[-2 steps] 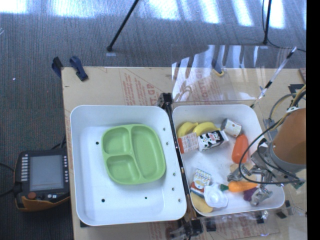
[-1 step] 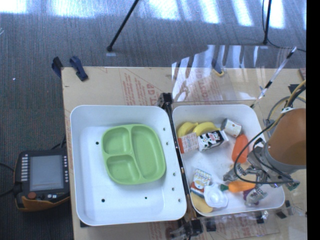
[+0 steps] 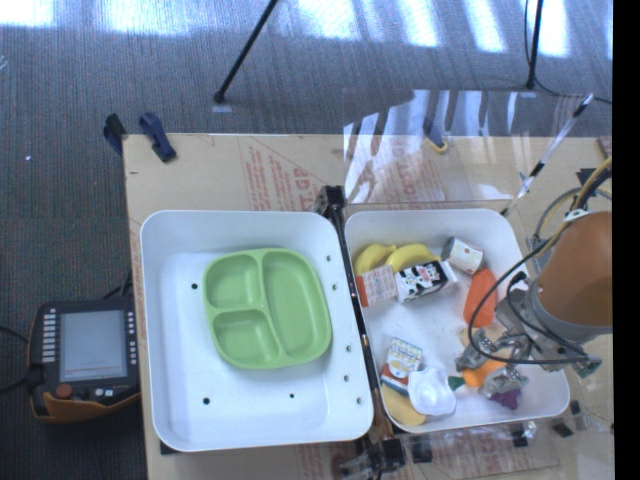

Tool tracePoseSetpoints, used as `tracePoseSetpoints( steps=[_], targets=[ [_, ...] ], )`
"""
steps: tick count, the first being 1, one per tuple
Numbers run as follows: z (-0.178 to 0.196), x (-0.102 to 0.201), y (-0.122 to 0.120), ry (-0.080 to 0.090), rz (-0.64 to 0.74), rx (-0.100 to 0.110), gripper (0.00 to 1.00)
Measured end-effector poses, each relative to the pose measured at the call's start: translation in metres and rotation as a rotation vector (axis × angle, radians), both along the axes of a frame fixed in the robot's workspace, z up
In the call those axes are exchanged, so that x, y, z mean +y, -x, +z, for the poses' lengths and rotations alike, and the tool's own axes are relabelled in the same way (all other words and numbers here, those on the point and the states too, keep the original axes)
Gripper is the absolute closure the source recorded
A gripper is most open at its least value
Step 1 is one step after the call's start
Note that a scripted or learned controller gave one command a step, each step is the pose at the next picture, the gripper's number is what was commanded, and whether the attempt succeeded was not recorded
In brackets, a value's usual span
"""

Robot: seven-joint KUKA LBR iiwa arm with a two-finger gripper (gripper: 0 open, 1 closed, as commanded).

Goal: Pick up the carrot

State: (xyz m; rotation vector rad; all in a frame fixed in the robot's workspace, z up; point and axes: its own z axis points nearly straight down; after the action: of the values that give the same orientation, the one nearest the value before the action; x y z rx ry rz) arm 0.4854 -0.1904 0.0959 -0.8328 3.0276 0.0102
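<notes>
An orange tapered carrot (image 3: pixel 481 296) lies in the right bin (image 3: pixel 500 226) near its right wall, pointing toward the far side. My gripper (image 3: pixel 490 363) hangs low over the bin's near right corner, just in front of the carrot's near end. A smaller orange piece with a green tip (image 3: pixel 472 377) sits right under the gripper, partly hidden by it. Whether this piece is held I cannot tell.
The right bin also holds two yellow bananas (image 3: pixel 392 257), a small milk carton (image 3: pixel 420 280), a white can (image 3: pixel 463 255), a red-and-white box (image 3: pixel 375 286), a white pouch (image 3: pixel 432 392) and a purple item (image 3: pixel 506 399). A green divided plate (image 3: pixel 267 306) lies in the left bin (image 3: pixel 160 268).
</notes>
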Motion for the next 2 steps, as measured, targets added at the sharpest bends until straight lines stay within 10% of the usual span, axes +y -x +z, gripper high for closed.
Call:
tracePoseSetpoints(
  steps=[1,2],
  targets=[
    [0.052,0.062,-0.022,0.003,-0.095,-0.005,1.00],
    [-0.010,0.034,-0.016,0.003,0.118,0.002,1.00]
  ],
)
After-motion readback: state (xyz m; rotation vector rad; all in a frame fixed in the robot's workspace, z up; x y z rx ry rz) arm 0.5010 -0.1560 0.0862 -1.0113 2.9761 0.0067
